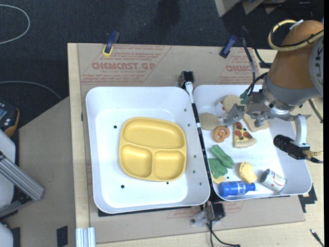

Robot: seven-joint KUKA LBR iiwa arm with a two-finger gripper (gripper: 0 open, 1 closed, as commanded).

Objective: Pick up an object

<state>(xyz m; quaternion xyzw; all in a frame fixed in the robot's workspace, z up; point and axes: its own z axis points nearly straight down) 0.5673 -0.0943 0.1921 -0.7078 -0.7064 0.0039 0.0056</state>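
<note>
Camera view looks down on the desk [77, 138], and we see two white bins side by side on it. The left bin [97, 138] holds a yellow divided plate [152, 148], lying flat near the bin's middle.

The right bin [293, 174], toward the desk's right edge, carries the small things we could pick. A brown pretzel ring [221, 134] lies just beside a pizza slice [241, 137], both about midway between the desk's far and near edges. A flat tan disc [208, 121] sits close to the wall shared with the left bin, a little toward the far edge from the pretzel ring. A pale cream piece [230, 103] lies nearer the far edge, partly hidden by the tool. Toward the near edge we find a green toy vegetable [222, 158], a yellow corn cob [247, 172], a blue bottle [236, 188] lying on its side, and a silver can [272, 179] close to the desk's near right corner.

The grey arm [295, 60] with its orange band reaches in from the right. The tool [245, 116] hangs over the far half of the right bin, just beyond the pizza slice and the pretzel ring. Its fingers [230, 118] look spread wide, and we see nothing gripped between them. We cannot tell whether they touch the bin floor.
</note>
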